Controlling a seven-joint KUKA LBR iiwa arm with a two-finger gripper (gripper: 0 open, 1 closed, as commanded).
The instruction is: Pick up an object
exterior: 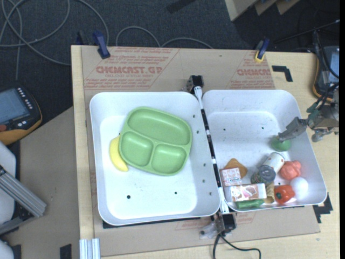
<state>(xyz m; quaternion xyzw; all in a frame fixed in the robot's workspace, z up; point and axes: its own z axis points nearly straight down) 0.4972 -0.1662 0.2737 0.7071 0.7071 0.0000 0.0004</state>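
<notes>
Whether the jaws are parted or closed cannot be told at this size; the grey two-finger gripper point(295, 128) sits at the right edge of the frame, over the right shallow white bin point(242, 104), just above a small green round object point(281, 142) near that bin's right wall. Toward the lower right, a cluster lies together: an orange-red soft lump point(291, 170), a white ball point(299, 187), a grey round piece point(264, 175) and a small printed carton point(231, 176). In the left white bin point(102, 144), a green three-compartment plastic tray point(155, 141) lies beside a yellow banana point(117, 155).
</notes>
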